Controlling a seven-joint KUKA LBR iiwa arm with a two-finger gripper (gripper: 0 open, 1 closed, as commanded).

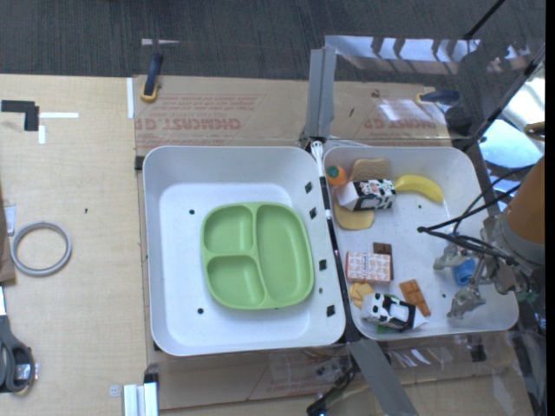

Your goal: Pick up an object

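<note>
Blue object (466,272) beneath the tool (464,280), right bin (451,159), tool's spread unclear

Place: we see a robotics lab.
Evidence: two white bins (165,232) on a cardboard-topped bench (69,172), grey carpet (260,7) beyond, tape roll (37,248) at left.

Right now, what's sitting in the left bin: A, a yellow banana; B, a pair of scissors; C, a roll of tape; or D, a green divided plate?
D: the green divided plate lies alone in the middle of the left bin, while the banana rests in the right bin.
</note>
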